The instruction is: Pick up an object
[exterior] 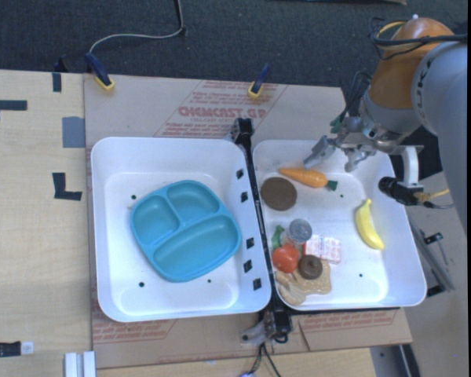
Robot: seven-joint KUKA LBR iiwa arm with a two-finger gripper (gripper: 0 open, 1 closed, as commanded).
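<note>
So the gripper [335, 154] is hanging over the back of the right bin [392, 285], fingers spread apart with nothing between them, just above and to the right of the carrot [304, 177]. The brown disc [278, 193] lies right beside the carrot, the banana [368, 225] is off toward the right wall, and a blue divided plate [185, 228] fills the left bin [110, 210].
</note>
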